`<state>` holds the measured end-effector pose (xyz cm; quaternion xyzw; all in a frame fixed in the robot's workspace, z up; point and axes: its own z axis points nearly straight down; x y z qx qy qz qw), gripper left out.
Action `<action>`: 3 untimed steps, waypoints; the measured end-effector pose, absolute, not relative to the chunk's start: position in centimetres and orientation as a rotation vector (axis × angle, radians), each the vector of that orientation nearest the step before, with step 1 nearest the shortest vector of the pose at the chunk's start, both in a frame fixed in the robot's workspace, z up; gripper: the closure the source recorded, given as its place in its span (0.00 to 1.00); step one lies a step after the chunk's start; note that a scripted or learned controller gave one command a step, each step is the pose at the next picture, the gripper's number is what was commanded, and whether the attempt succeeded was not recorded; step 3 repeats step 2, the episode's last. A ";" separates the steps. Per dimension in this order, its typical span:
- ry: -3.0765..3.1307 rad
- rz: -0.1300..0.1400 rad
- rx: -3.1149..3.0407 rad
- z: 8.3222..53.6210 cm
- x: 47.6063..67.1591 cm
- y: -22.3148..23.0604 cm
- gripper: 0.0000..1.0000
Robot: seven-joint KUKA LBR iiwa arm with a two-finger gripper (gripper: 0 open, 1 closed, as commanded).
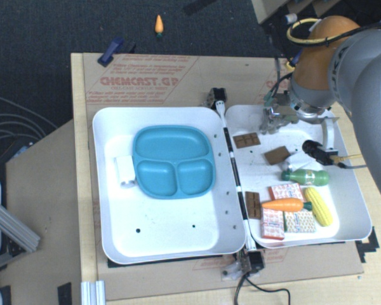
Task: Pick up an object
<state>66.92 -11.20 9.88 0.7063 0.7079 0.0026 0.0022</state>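
My gripper (271,121) hangs over the far end of the right bin (359,211), with nothing visibly held. Just left of and below it lies a brown chocolate piece (246,140). A second brown piece (276,155) lies nearer the middle, and a third (253,204) rests against the bin's left wall. Toward the front are a green bottle (305,177) on its side, an orange carrot (282,204), a yellow corn cob (318,206) and some patterned wafer packets (273,223).
The left bin (114,234) holds a blue three-compartment plate (173,160) and a small white object (124,170) beside it. On the dark floor beyond the bench lie a small orange item (159,24) and a blue item (110,52).
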 end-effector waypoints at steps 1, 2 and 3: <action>2.221 0.007 2.216 9.9 66.9 -11.2 0.00; 2.221 -0.001 2.224 8.4 59.0 -11.9 0.00; 2.221 -0.001 2.224 8.4 59.0 -11.9 0.00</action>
